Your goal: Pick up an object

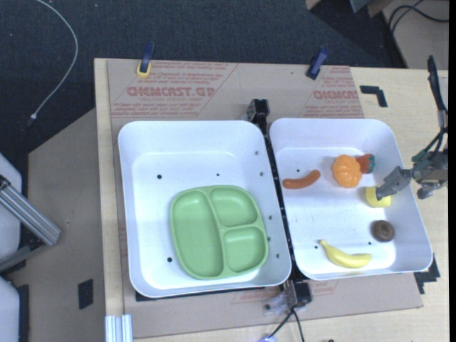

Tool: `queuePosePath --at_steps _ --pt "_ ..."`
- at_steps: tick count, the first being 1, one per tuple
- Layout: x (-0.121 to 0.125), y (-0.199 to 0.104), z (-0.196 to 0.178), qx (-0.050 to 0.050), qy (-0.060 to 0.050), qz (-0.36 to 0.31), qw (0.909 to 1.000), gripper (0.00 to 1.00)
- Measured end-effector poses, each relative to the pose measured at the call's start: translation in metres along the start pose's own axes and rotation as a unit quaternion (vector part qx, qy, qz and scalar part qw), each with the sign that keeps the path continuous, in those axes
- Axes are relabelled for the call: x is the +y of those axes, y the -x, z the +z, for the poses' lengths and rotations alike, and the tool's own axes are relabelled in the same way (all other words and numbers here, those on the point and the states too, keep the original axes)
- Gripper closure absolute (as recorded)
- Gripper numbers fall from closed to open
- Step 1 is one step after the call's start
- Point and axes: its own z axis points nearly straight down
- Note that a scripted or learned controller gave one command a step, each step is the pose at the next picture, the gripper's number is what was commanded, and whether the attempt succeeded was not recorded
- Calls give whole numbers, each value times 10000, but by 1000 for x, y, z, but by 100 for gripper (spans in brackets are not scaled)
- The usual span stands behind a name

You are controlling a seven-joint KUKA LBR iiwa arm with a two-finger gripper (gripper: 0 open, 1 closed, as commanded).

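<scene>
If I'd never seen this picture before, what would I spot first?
Probably the big green divided plate lying in the left white bin. Next come the bright toys in the right white bin: an orange pumpkin near the back, a sausage to its left and a yellow banana at the front. The end effector reaches in from the right.

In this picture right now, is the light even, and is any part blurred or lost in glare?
In the camera view the light is soft and even: the green tray and banana cast faint shadows. The white bin walls are bright but keep their edges, with no harsh glare. The gripper at the right looks slightly soft; the small yellow object under it is partly hidden.
</scene>
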Motion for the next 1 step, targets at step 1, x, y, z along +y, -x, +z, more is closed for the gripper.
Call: queuePosePath --at_steps 1 --pt "2 0 -4 -12 44 -13 10000 0"
